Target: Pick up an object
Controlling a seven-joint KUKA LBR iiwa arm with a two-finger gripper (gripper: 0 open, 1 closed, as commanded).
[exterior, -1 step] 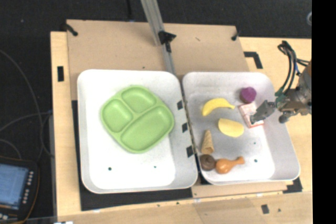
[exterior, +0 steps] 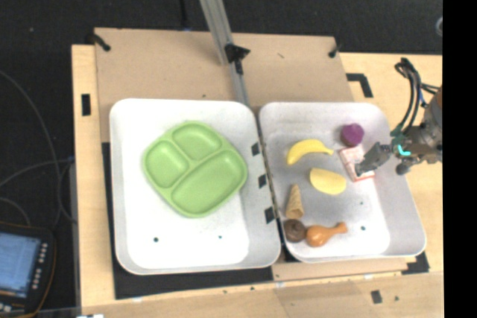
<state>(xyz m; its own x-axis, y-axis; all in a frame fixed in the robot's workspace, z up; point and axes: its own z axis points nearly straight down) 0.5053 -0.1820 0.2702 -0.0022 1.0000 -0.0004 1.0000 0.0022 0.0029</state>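
Note:
The right bin (exterior: 387, 231) holds a banana (exterior: 308, 150), a yellow lemon-shaped piece (exterior: 327, 181), a purple ball (exterior: 352, 134), a tan cone (exterior: 295, 199), a brown ball (exterior: 294, 229) and an orange drumstick (exterior: 326, 233). A small pink and white item (exterior: 353, 160) lies just right of the banana. My gripper (exterior: 367, 163) is low over the bin's right half, right against that pink and white item. Whether the item sits inside the gripper is unclear from this angle.
The left bin (exterior: 134, 234) carries a green divided plate (exterior: 195, 167). A metal post (exterior: 212, 4) slants down to the gap between the bins. The arm's wrist and cables (exterior: 417, 123) hang over the right bin's right rim.

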